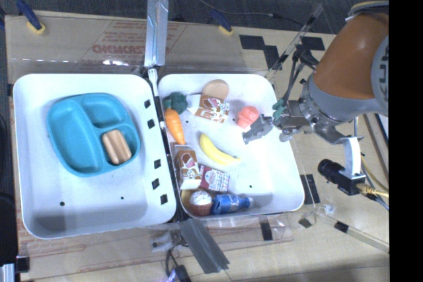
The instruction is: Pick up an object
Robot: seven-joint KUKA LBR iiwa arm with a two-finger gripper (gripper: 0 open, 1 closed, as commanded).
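Observation:
My gripper (269,134) hangs over the right side of the right bin (285,175), open, with nothing between its fingers. Just left of it lies a pink peach-like fruit (248,116). A yellow banana (218,151) lies below and to the left of the gripper. Further left are an orange carrot (174,125), a dark green piece (176,101), a tan bread-like item (215,89) and a small printed carton (213,109).
Along the right bin's front edge lie two more cartons (188,166), a brown cup (198,203) and a blue bottle (231,203). The left bin (39,201) holds a blue divided plate (79,129) with a brown bun (117,146) on it.

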